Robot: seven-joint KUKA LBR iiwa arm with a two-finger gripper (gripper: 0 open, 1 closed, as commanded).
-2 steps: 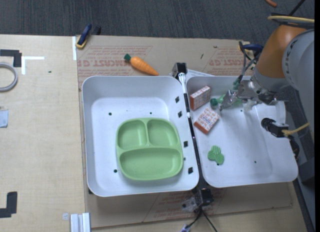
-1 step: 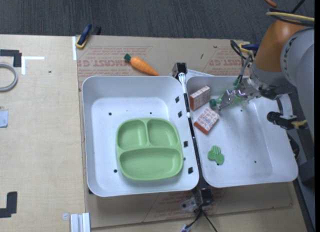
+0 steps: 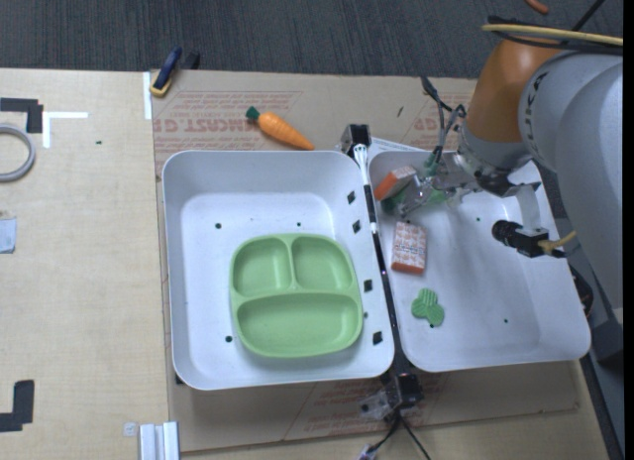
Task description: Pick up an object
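In the right bin (image 3: 515, 334), my gripper (image 3: 418, 193) is low at the far left corner. Right beside it, to the left, lies a small orange and green object (image 3: 388, 183), close to or touching the gripper. I cannot tell whether anything is held. A red and white packet (image 3: 409, 248) lies flat just in front of the gripper. Further toward the front, a small green object (image 3: 428, 307) rests on the bin floor.
The left bin (image 3: 188, 250) holds a green divided plate (image 3: 295, 295). A toy carrot (image 3: 280, 128) lies on the cardboard behind the bins. The clipped divider (image 3: 371, 240) between the bins runs just left of the gripper. A blue marker (image 3: 166, 71) lies far back left.
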